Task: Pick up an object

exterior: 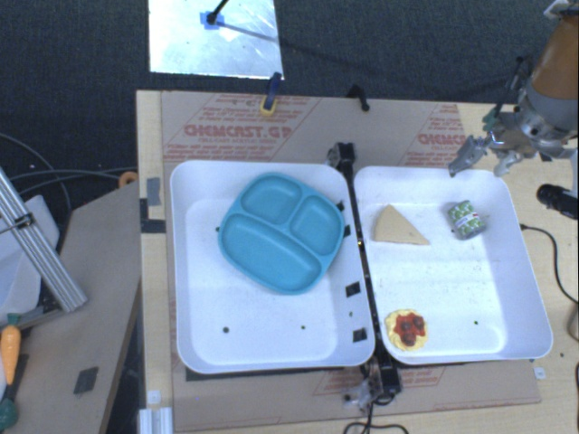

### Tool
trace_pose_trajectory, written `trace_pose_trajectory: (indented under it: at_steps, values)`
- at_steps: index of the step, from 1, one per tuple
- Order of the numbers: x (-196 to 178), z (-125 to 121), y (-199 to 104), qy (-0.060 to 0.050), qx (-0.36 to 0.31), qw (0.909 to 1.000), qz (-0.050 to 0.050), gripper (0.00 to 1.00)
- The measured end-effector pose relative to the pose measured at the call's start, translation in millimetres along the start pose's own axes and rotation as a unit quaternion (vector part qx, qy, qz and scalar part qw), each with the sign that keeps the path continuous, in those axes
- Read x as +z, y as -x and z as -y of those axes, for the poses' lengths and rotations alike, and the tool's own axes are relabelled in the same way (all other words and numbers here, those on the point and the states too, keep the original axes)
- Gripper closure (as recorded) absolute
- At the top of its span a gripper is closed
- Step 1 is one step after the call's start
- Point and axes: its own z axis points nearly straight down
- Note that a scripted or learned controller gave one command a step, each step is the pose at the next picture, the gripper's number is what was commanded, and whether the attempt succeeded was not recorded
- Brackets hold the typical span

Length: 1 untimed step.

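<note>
Left bin [204, 333]: blue plate [282, 232]

A brown cardboard sheet [235, 125] printed with red lettering covers the tabletop [90, 233] under both bins. Beyond it, a shiny metal plate [194, 34] lies on dark carpet [407, 25]. Aluminium rails [36, 251] lean at the left edge.

Arm [554, 70] cut off at right edge (jaws' gap unclear); orange tool [7, 351] cropped left.

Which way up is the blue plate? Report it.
Right side up: the blue plate lies in the left bin with its three compartments facing the camera.
</note>
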Motion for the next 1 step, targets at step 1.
trace_pose_trajectory:
  at_steps: [1]
  values:
    - [16.2,-2.3,-3.3,0.0,-0.001,1.0,0.0,0.0]
